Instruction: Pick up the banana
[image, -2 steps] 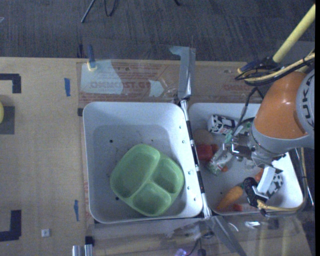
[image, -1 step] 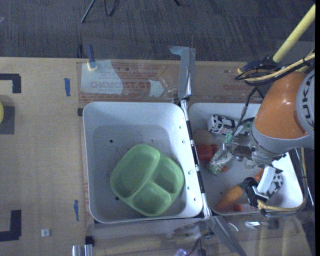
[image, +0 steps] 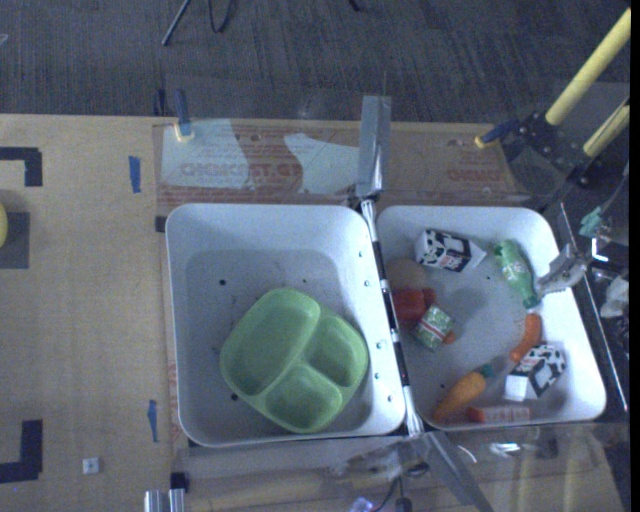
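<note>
My gripper (image: 558, 271) reaches in over the right rim of the right bin (image: 590, 385), its metal tip just right of a green bottle (image: 516, 270). Nothing can be seen held in it. Several small items lie in that bin. These include a black-and-white carton (image: 445, 250), a pale rounded item (image: 405, 271), a red block (image: 412, 301), a green-and-white can (image: 435, 327), an orange carrot with a green top (image: 461, 394), a small orange piece (image: 527, 336) and a second cow-patterned carton (image: 541, 368).
The left bin (image: 200, 250) holds a green divided plate (image: 295, 360). A metal divider (image: 374, 160) stands behind the bins. Yellow poles and a clamp (image: 560, 110) sit at the back right. A yellow object (image: 2, 226) lies at the bench's far left edge.
</note>
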